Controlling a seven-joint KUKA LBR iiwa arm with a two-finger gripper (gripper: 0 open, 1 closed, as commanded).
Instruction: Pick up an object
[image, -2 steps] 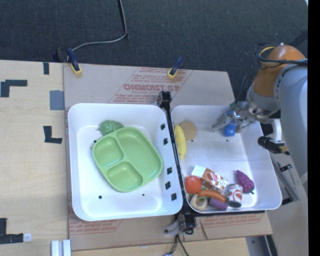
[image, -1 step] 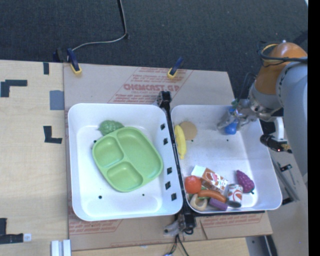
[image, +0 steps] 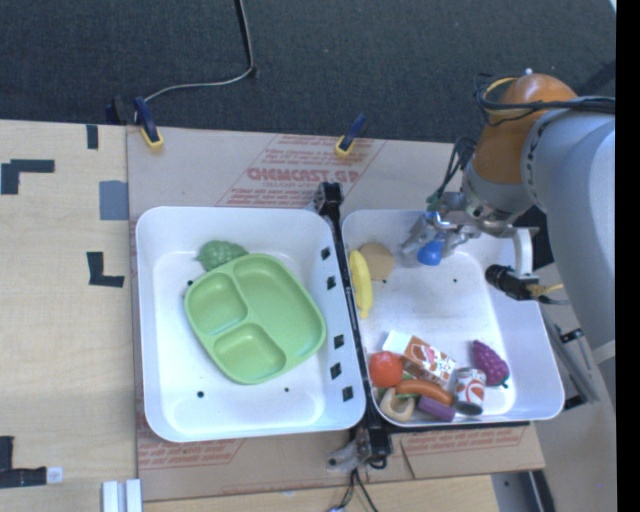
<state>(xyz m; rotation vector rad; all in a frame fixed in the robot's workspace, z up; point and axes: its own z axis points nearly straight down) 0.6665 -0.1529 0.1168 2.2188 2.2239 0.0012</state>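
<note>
My gripper (image: 432, 243) hangs over the back of the right bin (image: 520, 330), reaching in from the right. A small blue ball (image: 430, 253) sits between its two grey fingers, and the fingers are closed on it. Left of it lie a tan round piece (image: 378, 260) and a yellow banana (image: 359, 284) against the bin's left wall. At the bin's front sit a red tomato (image: 385, 368), a small printed carton (image: 426, 356), purple grapes (image: 490, 362), an orange carrot (image: 425, 386) and a purple eggplant (image: 437, 407).
The left bin (image: 165, 300) bears a green divided plate (image: 255, 317) with a green leafy toy (image: 220, 253) at its back edge. A black divider (image: 337, 290) runs between the bins. The arm's grey body (image: 580, 200) rises at the right.
</note>
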